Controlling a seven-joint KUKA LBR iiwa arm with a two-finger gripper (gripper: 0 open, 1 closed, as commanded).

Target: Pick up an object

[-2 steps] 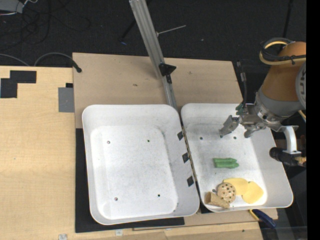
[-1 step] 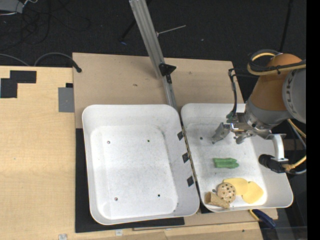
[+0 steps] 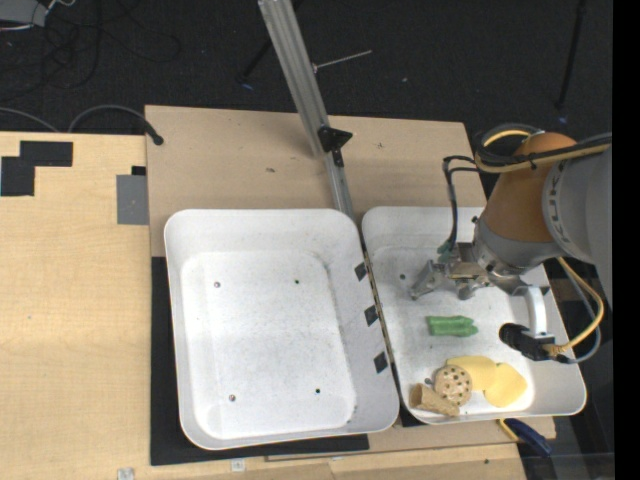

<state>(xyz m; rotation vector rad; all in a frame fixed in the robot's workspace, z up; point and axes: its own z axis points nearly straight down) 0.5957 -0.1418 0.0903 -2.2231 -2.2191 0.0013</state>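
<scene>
1. A perforated brown disc (image 3: pixel 453 381) and yellow pieces (image 3: pixel 495 380) lie at the right bin's (image 3: pixel 400 368) near edge.
2. The green block (image 3: pixel 451 324) lies mid-bin, beyond them.
3. The gripper (image 3: pixel 428 280) hovers just past the block, fingers spread, pinching nothing.

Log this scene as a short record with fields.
gripper: over right bin, above the green piece, nothing seen between its fingers
right bin: green piece, yellow pieces, round dotted piece
left bin: white, shallow
arm: reaches in from the right
</scene>
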